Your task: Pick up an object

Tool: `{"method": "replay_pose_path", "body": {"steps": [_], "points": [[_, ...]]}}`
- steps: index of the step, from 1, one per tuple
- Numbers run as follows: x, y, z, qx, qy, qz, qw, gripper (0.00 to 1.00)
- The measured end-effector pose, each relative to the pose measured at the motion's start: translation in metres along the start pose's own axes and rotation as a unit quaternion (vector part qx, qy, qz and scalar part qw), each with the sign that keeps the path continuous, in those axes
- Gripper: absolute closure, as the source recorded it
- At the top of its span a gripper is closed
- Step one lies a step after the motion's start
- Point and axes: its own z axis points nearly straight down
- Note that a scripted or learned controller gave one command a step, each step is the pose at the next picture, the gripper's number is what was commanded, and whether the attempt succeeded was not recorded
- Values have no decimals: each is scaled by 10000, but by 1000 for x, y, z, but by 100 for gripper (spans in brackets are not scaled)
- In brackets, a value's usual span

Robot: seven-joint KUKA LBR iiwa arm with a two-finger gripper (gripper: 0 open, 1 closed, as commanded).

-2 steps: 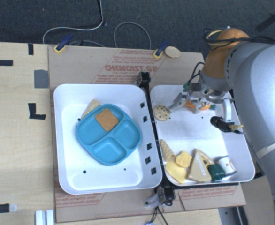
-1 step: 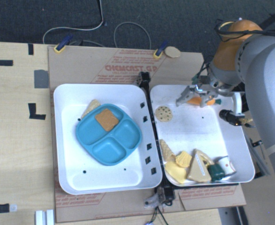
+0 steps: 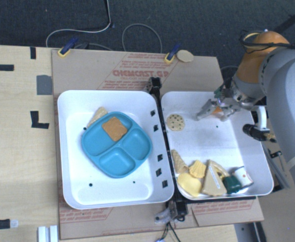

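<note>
Task objs sit in the right shallow white bin (image 3: 248, 140). A round tan cookie w/ dark specks (image 3: 175, 121) lies flat near that bin's upper left, close to the divider between bins, apart from the rest. Along the bin's near edge is a heap: pale yellow wedge-shaped pieces (image 3: 198, 169), a rounded yellow lump (image 3: 190, 184) touching them, a tan sandwich-like wedge (image 3: 214, 179) just beside, a dark green block (image 3: 232, 185) and a small white item w/ red mark (image 3: 242, 176) at the right end, plus a ridged tan piece (image 3: 178, 160) at the left end.

The two-finger gripper (image 3: 219, 108) is over the upper right part of the same bin, well apart from the heap and right of the cookie. Can't tell whether the jaws are spread or pressed together; nothing visible between them. The grey arm w/ orange band (image 3: 258, 59) comes in from the right.

Left shallow white bin (image 3: 69, 135) holds a blue compartment tray (image 3: 125, 153), tilted diagonally, w/ a square brown cracker-like piece (image 3: 115, 129) in its upper compartment. A tan piece (image 3: 96, 116) pokes out from under the tray's upper left edge. Both bins rest on a cardboard sheet (image 3: 132, 69) on the bench (image 3: 16, 150).
</note>
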Motion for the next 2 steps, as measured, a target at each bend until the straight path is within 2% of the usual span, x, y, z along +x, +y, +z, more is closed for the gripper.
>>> {"method": "replay_pose_path", "body": {"steps": [1,2], "points": [[-4,1,-23,-72,-52,-17,10000,0],[-10,4,-112,-179,-81,-23,9998,0]]}}
